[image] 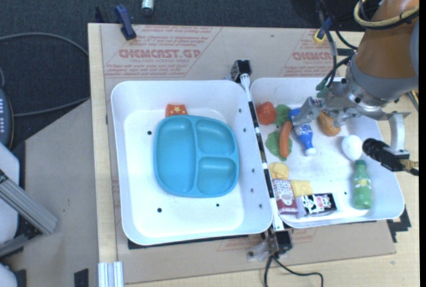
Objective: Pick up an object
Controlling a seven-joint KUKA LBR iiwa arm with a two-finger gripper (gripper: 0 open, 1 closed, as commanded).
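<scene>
My gripper hangs low over the back of the right bin, at the end of the grey arm with its orange band. Just below it lies a blue and white tube, and a brown bread-like piece sits close on its right. Whether it touches either one I cannot tell. Nearby lie a red tomato, an orange sausage-like piece, green leafy pieces, a white egg and a green bottle.
The left bin holds a blue divided plate and a small red and yellow item. Yellow slices and small printed cartons lie at the right bin's front. A black part juts over its right side.
</scene>
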